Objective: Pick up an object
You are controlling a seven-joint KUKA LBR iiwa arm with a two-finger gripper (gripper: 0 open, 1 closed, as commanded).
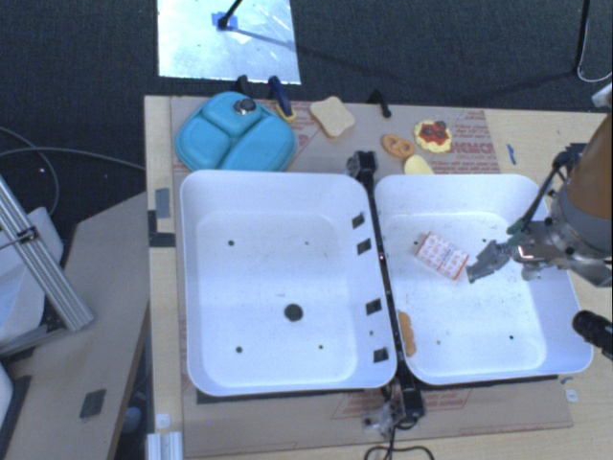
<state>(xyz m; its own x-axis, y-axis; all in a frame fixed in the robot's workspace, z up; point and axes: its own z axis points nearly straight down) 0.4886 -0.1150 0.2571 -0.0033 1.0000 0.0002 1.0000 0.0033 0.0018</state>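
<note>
small box [442,255] lies flat in right bin [479,357], upper-left part, long axis slanting down toward the gripper [482,264]. gripper sits just right of the box's lower end, near touching. finger state: cannot tell. nothing visibly grasped.

Lab: robot arm [586,199], white bins [278,195]

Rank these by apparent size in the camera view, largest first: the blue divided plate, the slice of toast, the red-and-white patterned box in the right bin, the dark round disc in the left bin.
1. Blue divided plastic plate
2. Red-and-white patterned small box and tan toast slice: too alike to rank
3. Dark round disc
</note>
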